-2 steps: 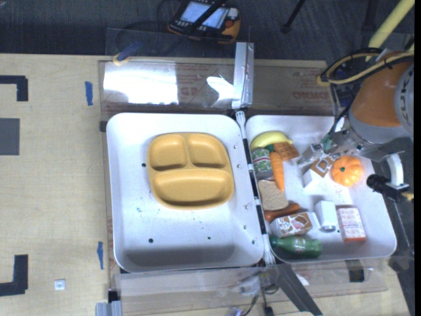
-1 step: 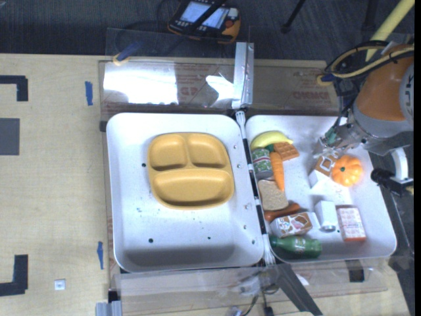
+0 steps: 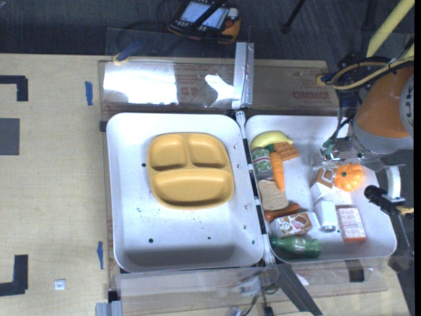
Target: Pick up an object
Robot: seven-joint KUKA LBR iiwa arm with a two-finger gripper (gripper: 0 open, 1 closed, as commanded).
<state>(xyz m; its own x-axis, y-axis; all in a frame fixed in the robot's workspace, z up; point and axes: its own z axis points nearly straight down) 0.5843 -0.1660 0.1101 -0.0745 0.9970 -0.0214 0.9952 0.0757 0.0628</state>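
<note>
Nothing lifted yet, I judge: gripper (image 3: pixel 332 149) hangs at frame right beside the small orange plastic pumpkin (image 3: pixel 348 176); jaw state I cannot tell.

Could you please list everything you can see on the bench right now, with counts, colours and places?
divided plate: 1, yellow, middle of the left bin
left bin: 1, white, left of the right bin
right bin: 1, white, holds the toy food
banana: 1, yellow, far left corner of the right bin
carrot: 1, orange, by the right bin's left wall
bread slice: 1, brown, below the carrot
green bottle: 1, green, lying along the right bin's near edge
pumpkin: 1, orange, right part of the right bin
red box: 1, red and white, near right of the right bin
handheld controller: 1, black and orange, beyond the bins
arm: 1, grey with orange band, over the right bin's right side
</note>
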